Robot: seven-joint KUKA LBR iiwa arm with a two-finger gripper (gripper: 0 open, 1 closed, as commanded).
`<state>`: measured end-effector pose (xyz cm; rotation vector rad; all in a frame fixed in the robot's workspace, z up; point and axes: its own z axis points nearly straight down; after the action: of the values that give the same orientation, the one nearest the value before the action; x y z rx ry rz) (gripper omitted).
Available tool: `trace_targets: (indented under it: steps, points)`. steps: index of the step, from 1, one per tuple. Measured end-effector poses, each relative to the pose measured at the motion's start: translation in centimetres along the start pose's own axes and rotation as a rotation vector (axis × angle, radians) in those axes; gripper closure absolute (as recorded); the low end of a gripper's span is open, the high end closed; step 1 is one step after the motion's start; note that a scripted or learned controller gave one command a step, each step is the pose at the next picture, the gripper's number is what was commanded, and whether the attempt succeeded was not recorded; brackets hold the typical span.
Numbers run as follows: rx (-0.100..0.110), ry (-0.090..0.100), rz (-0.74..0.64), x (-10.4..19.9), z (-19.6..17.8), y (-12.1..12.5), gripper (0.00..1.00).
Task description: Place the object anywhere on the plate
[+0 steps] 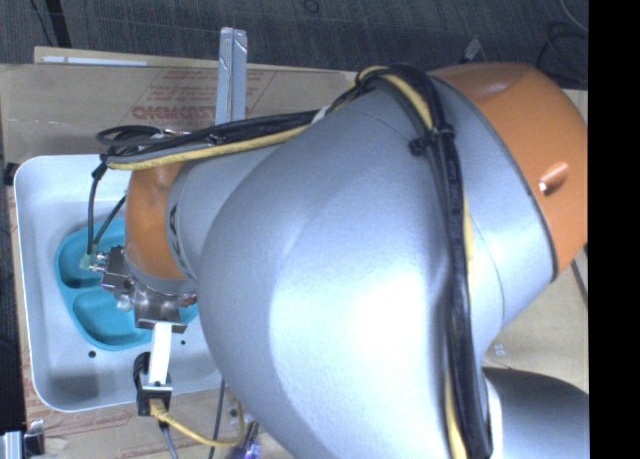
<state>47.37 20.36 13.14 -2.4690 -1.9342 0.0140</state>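
Though mostly hidden — gripper (112, 272) over blue plate (70, 252).

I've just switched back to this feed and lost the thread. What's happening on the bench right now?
The grey arm reaches in from the right and blocks most of the view. Its wrist end hangs low over the blue plate, which lies in the left white bin. Whatever is directly under the wrist is hidden by the arm, so I can't tell whether an object is being carried or is already on the plate.
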Motion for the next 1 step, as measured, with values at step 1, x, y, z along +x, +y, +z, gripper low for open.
trace_targets:
  steps: [1]
  points:
    - [-0.003,0.001,-0.118,2.73,-3.48,4.50,1.00]
